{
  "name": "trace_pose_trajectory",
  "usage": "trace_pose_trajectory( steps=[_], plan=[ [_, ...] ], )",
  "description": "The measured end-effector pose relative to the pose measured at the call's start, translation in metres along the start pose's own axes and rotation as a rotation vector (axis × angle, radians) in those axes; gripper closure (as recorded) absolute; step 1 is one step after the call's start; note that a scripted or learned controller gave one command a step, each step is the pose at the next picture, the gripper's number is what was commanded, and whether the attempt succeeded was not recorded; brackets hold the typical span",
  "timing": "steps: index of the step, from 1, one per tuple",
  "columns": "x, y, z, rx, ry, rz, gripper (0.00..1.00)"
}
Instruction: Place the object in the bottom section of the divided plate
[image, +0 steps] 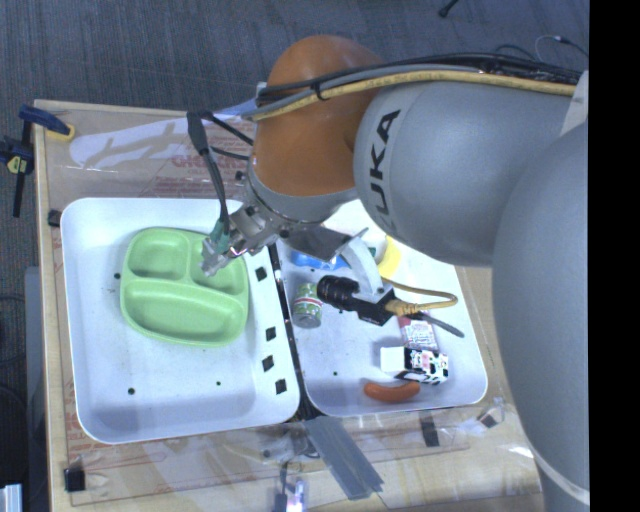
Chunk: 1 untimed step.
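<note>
The green divided plate is sitting in the left bin, its wide bottom section lying just lower-left of the gripper. The gripper is hanging over the plate's upper-right section, and I cannot tell whether it is holding the object.

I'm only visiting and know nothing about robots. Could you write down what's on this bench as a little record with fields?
Arm: grey arm with an orange band, reaching in from the right
Claw: claw over the upper right part of the plate
Plate: pale green divided plastic plate, lying in the left white bin
Other bin: right white bin holds a small round tin, a brown sausage and a small black-and-white cow-patterned box
</note>
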<state>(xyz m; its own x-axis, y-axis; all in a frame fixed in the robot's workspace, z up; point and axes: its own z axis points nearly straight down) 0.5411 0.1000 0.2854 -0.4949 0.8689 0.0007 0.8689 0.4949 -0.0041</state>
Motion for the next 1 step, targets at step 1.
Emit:
trace_pose_trajectory(
  steps=[1],
  plan=[
    [0.0436, -0.0243, 0.1118, 0.000, 0.000, -0.053, 1.00]
  ],
)
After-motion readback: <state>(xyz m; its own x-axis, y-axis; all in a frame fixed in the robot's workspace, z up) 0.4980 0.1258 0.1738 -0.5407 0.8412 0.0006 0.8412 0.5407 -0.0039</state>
